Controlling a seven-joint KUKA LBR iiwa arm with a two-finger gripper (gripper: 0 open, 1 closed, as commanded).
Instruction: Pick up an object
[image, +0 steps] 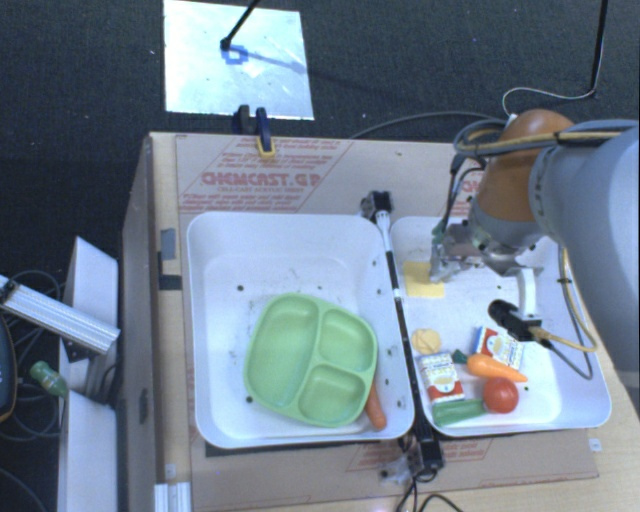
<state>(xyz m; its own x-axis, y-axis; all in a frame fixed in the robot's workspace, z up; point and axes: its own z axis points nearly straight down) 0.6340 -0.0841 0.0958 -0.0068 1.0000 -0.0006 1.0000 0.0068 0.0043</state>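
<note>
Nearest the camera, along the front of the right bin (585, 405), lies a cluster of toy food: a green cucumber-like piece (458, 410) at the front wall, a red tomato (501, 396) just beside it, an orange carrot (495, 368) resting above the tomato, a small red-and-white carton (441, 376) to their left and another small printed carton (499, 347) behind the carrot. A round tan cookie-like piece (427, 340) sits a little farther back, near the divider between the bins. In the left bin (215, 300) a light green divided plate (311, 357) with three compartments lies tilted toward the front right corner, and an orange sausage-shaped piece (374, 409) rests against the plate's front right edge, close to the bin wall. Farther back in the right bin, a flat yellow cheese slice (423, 279) lies near the left wall. The gripper (447, 266) is low over the back part of this bin, its tip just beside the cheese slice's right edge; whether its fingers are spread or closed cannot be told, and nothing is seen between them. The grey arm (590, 190) comes in from the right and bends down steeply, the orange band (520, 165) sitting above the wrist, with cables looping around it. Behind the bins a cardboard sheet (300, 170) covers the bench
</note>
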